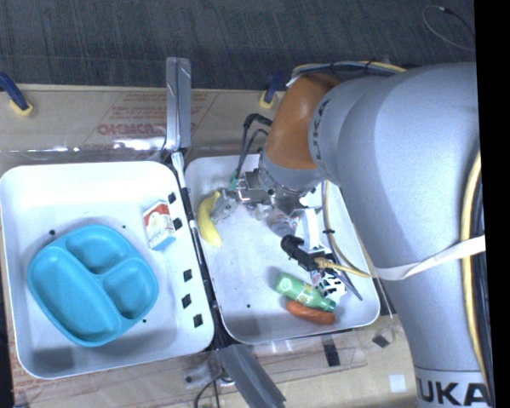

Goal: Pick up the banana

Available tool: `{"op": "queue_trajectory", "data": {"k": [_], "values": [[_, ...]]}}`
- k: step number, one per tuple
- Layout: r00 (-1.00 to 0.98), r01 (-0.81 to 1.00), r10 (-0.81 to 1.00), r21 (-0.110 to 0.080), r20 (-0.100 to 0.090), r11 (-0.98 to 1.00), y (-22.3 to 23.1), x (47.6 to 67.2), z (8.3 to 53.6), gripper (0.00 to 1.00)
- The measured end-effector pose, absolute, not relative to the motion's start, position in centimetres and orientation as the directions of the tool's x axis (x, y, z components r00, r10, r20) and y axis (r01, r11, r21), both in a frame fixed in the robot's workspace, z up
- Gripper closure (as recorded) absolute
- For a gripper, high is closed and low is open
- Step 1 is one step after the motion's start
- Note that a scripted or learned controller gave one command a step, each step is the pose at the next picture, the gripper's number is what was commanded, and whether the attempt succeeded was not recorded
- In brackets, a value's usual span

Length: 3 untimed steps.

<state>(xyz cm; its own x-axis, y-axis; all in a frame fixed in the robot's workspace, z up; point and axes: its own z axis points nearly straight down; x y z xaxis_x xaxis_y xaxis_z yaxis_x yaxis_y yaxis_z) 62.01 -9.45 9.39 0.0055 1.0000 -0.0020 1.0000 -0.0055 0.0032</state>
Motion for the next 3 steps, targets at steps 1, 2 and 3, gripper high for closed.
{"op": "queue_trajectory", "data": {"k": [1, 2, 3], "values": [[0.001, 1.0, 1.0, -0.001, -0.001, -0.001, -9.3, 62.0, 10.1, 1.0], [0.0, 1.0, 1.0, -0.001, -0.001, 0.0, -9.3, 62.0, 10.1, 0.0], [-0.081, 0.997, 0.997, -0.002, -0.005, 0.081, -9.4, 63.8, 9.4, 0.0]]}}
